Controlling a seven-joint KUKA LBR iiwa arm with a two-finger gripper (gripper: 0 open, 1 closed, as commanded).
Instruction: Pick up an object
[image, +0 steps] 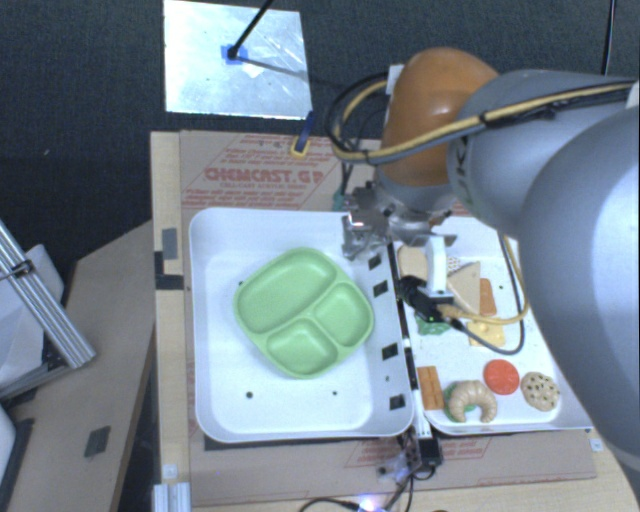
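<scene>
Croissant (472, 399) near front of right bin (560, 425), beside tomato slice (502, 376) and cookie (540, 390): probably light, stiff plastic, best pinched across its middle. Jaws' state: cannot tell.

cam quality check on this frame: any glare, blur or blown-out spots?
Camera view: the shiny foil-like sheet at the top catches glare and washes out in patches; the big grey arm is close to the lens and soft, its right side overexposed; the white left bin is bright but keeps its edges; the green three-compartment plate is evenly lit and fairly sharp.
</scene>
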